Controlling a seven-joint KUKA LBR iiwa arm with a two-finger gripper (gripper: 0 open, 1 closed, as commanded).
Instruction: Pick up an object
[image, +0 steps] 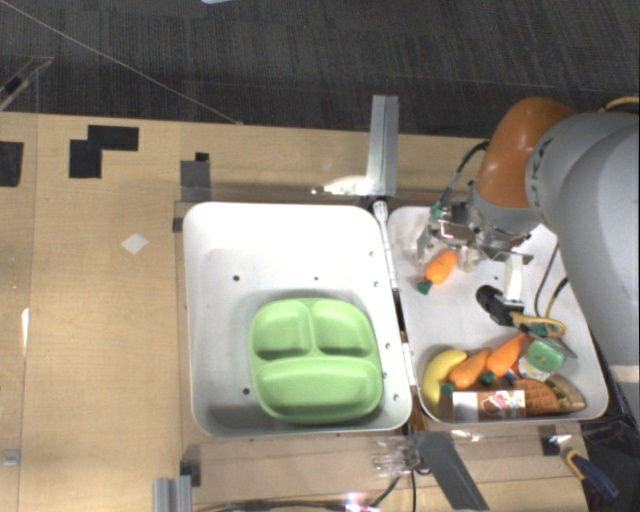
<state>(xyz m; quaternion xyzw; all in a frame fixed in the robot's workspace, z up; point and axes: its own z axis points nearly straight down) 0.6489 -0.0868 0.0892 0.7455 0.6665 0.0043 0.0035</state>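
So the jaws (448, 246) are down in the right bin (440, 330), near its far left corner, and a small carrot (437, 270) sits right under them, maybe touching, with its long axis slanting from upper right to lower left, green tip toward the divider. Can't tell if the jaws are apart or together; the wrist blocks it, so I wouldn't call it gripped. The rest of the stuff is piled at the near end, and the left bin (215, 300) has a green tray (316, 360).
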